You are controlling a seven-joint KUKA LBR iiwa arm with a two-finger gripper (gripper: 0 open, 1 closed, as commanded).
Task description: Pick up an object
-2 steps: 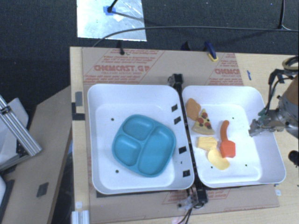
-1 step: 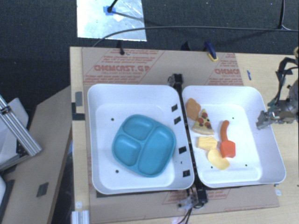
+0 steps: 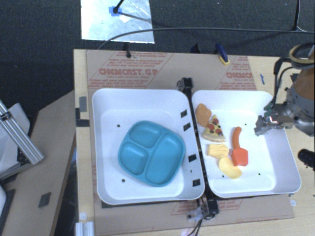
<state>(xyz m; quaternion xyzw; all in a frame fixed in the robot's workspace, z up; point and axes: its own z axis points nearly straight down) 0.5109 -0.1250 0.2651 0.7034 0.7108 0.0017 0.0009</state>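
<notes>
Low in the frame, two white bins sit side by side on the desk (image 3: 147,65). The left bin (image 3: 106,132) holds a blue tray (image 3: 151,152). The right bin (image 3: 280,176) holds toy food: yellow pieces (image 3: 224,159), a carrot (image 3: 238,146), pizza (image 3: 213,129). At right, the claw (image 3: 266,123) hovers over that bin's edge, its state unclear.
</notes>
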